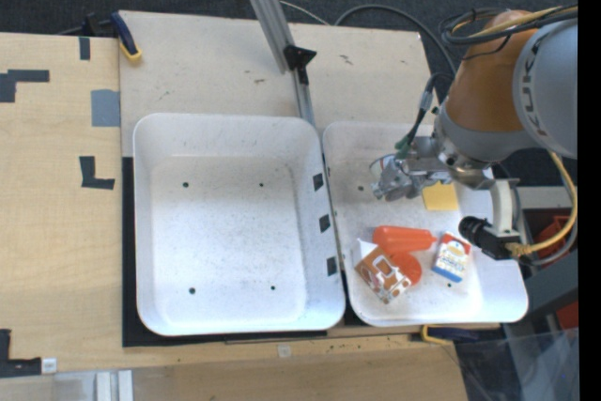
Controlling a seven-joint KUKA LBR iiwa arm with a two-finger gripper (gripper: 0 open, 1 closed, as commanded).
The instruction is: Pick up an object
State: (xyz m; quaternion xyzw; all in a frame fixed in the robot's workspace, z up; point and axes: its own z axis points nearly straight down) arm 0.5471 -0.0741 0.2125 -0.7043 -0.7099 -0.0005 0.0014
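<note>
In the right bin (357, 155) lie an orange carrot-shaped piece (404, 238), a brown and white patterned packet (385, 271), a small white, red and blue carton (452, 259) and a flat yellow block (439, 197). My gripper (390, 182) hangs over the bin's upper middle, just left of the yellow block and above the orange piece. The grey arm with its orange band (488, 99) comes in from the right and covers part of the bin's right side. Nothing shows between the fingers.
The left bin (150, 146) is bare white with a few dark specks. A slanted metal rail (268, 0) runs from the top down to the gap between the bins. Cables (376, 14) loop behind the right bin. A black fitting (484, 235) sits by the carton.
</note>
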